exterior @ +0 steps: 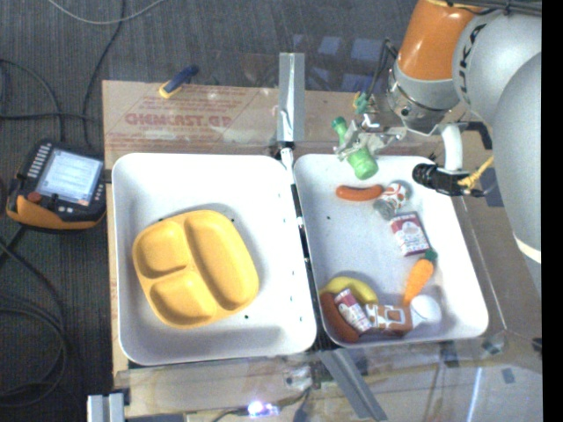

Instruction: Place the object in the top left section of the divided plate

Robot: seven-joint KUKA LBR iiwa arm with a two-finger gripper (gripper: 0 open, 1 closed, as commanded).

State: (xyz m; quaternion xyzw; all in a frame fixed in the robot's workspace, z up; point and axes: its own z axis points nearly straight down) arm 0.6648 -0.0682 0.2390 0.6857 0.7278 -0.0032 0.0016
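Task status: transfer under way, placement not done. Green bottle (359,158) gripped between the fingers of the gripper (358,139), raised above the far left corner of the right bin (457,236), near the divider between the bins. Gripper clenched on the upper part of the bottle; body of the bottle hanging below, tilted.

Remaining: carry leftward across the divider to the left bin (123,236), lower over the yellow divided plate (195,266), release into the top left section. All plate sections bare at present.

Appearance of the bottle: small, green, paler toward the lower end, plastic by the look; label detail too small to tell.

Other contents of the right bin, untouched: sausage (359,192), carrot (419,277), small red carton (409,235), banana (349,287).
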